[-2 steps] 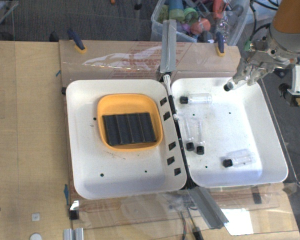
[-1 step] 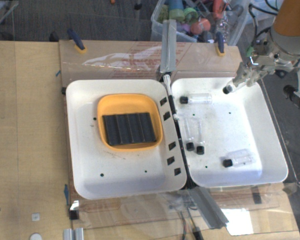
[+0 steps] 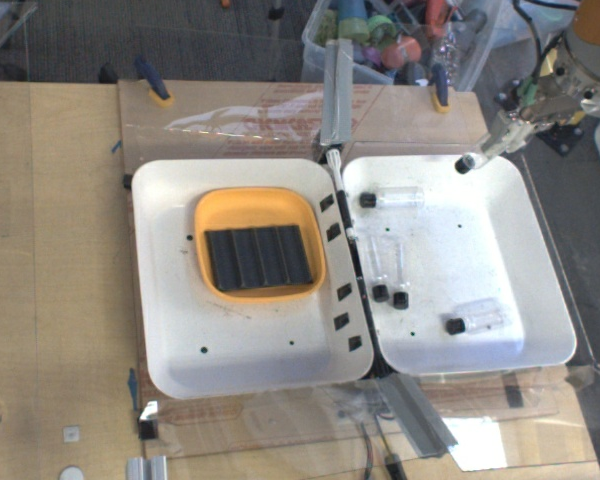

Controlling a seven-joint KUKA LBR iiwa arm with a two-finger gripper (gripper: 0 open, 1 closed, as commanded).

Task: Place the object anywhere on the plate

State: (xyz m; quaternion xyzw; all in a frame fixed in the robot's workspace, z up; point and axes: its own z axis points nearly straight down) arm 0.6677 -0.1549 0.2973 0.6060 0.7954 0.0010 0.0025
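Lying far to the left of and below the end effector (image 3: 545,103), the left bin (image 3: 150,268) rests on the worktop (image 3: 50,268) and holds an orange plate (image 3: 255,200). A black ribbed block (image 3: 259,257) lies flat on the plate, inside its rim, well apart from the end effector. The right bin (image 3: 540,268) touches the left bin along their shared edge. It contains four clear vials with black caps, all below and to the left of the end effector: one (image 3: 395,198) lies nearest to it, two (image 3: 385,263) lie side by side near the shared edge, and one (image 3: 477,318) lies farthest below. The end effector hangs above the right bin's far right corner. Whether it is open or closed cannot be told, and nothing is seen in its grip.
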